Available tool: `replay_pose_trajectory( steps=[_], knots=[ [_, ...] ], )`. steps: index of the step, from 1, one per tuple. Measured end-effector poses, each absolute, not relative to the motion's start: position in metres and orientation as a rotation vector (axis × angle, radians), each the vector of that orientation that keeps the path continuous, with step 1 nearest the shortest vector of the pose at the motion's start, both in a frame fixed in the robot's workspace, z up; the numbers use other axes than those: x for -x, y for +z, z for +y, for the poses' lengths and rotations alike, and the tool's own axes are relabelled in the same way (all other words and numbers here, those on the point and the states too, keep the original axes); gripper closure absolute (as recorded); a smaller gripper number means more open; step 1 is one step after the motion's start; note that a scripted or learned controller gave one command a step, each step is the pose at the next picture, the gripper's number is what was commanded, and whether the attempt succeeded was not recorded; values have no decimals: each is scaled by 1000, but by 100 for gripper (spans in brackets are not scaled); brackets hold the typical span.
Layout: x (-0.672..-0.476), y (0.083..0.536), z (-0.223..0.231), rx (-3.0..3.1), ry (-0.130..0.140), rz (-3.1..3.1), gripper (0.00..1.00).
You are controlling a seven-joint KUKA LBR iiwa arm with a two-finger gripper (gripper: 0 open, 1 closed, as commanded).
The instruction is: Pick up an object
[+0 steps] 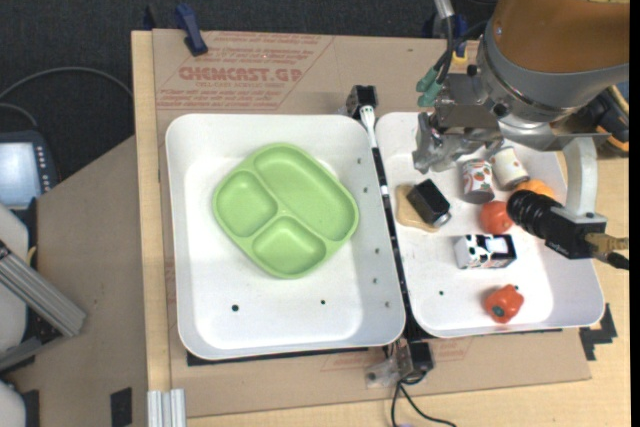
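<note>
Red pepper [504,303] near front rim | tool [437,153] over right bin [440,310]

Your arm [560,5] reaches in from the right, its gripper [432,155] hanging low, pointed downward.

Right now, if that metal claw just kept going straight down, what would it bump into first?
Probably the black block lying on the tan slab in the right bin, just beneath the gripper. Depth is hard to judge from this one view, so it could miss.
</note>
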State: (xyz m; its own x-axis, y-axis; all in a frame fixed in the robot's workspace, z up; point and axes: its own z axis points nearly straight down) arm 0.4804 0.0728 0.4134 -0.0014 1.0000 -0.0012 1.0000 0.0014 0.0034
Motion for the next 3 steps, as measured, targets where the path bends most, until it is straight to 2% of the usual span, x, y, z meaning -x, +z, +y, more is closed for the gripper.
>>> replay_pose_trajectory(
  steps=[1, 2, 3],
  knots=[
    [-480, 486, 122, -2212, 14, 2224, 100],
    [-479, 400, 97, -2229, -13, 2220, 100],
    [-479, 398, 123, -2221, -4, 2225, 100]
  ],
)
